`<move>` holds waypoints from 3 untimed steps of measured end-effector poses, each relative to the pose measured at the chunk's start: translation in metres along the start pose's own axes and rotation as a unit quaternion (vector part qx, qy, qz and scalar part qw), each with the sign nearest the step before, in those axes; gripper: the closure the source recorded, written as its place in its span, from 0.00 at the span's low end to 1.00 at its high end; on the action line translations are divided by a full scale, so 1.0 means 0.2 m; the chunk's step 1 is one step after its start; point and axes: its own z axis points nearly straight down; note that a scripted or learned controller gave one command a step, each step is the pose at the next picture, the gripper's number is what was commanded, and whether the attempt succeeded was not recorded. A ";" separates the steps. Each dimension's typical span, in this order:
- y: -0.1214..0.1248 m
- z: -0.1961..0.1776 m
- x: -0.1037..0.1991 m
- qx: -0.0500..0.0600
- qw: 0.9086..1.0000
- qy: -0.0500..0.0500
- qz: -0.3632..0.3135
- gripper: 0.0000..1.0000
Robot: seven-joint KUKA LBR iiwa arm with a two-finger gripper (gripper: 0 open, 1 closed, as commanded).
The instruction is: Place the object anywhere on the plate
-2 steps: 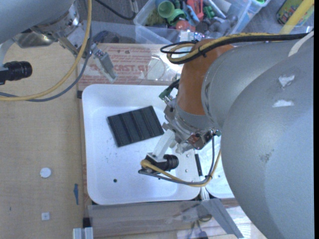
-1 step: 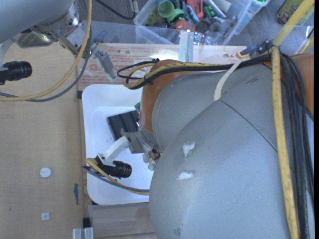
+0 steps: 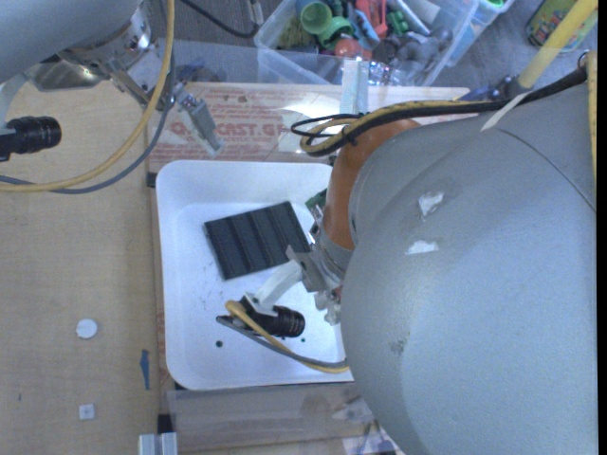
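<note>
- The dark ribbed slab (image 3: 254, 240), which I take for the object, lies flat on the floor of the white bin (image 3: 180, 254). It sits just up-view and to the view's left of the pincer (image 3: 321, 275), and its near corner is close to the wrist.
- The slab is a rectangle with long grooves along it, turned at a slight slant to the bin's walls. Nothing rests on it and nothing grips it.
- I cannot tell from my feed whether the pincer is spread or pressed together, because the arm's own bulk covers its tip. It is low over the right part of the bin.
- A small green thing (image 3: 316, 201) peeks out just above the pincer, at the edge of the orange band (image 3: 365, 173). Too little of it shows to name it.
- A tiny dark speck (image 3: 220, 342) lies on the bin floor, left of and below the pincer.
- The grey arm (image 3: 474, 282) covers everything to the pincer's right.
- Well left of the pincer, outside the bin, a small white disc (image 3: 86, 328) lies on the bare bench (image 3: 66, 254).
- Far up-view from the pincer, beyond the bin, a board with red lettering (image 3: 256, 121) lies flat, and behind it stands a clear tub (image 3: 379, 17) of coloured toys.
</note>
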 end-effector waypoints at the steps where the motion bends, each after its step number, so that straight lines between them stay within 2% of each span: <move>1: 0.00 -0.16 0.13 -0.001 0.991 0.001 -0.135 1.00; 2: -0.15 0.03 0.36 -0.001 0.998 0.003 0.057 1.00; 3: 0.35 0.31 0.34 0.000 1.000 0.001 0.023 1.00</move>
